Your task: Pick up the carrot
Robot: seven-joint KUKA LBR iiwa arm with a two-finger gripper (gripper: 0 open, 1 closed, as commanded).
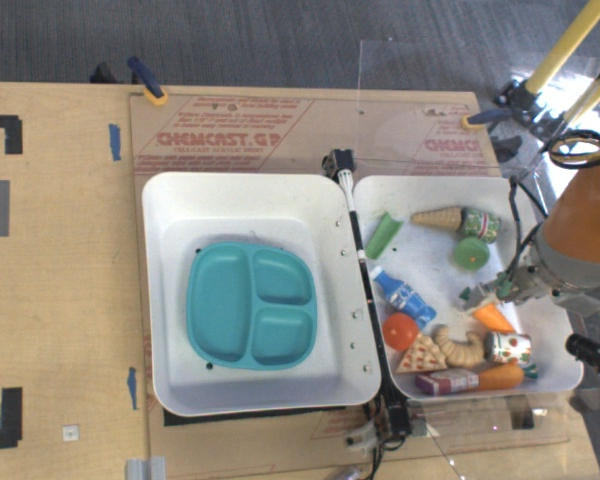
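pincer [502,290]: we cannot tell its state | carrot [494,317]: lies in bin just below pincer, unlifted | left: grasp, lift

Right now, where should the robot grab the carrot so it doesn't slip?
Probably the thick middle of the carrot, from straight above. It lies flat along the right bin's near wall, so the jaws should close across its narrow width. The small can sits close behind it, leaving little room there.
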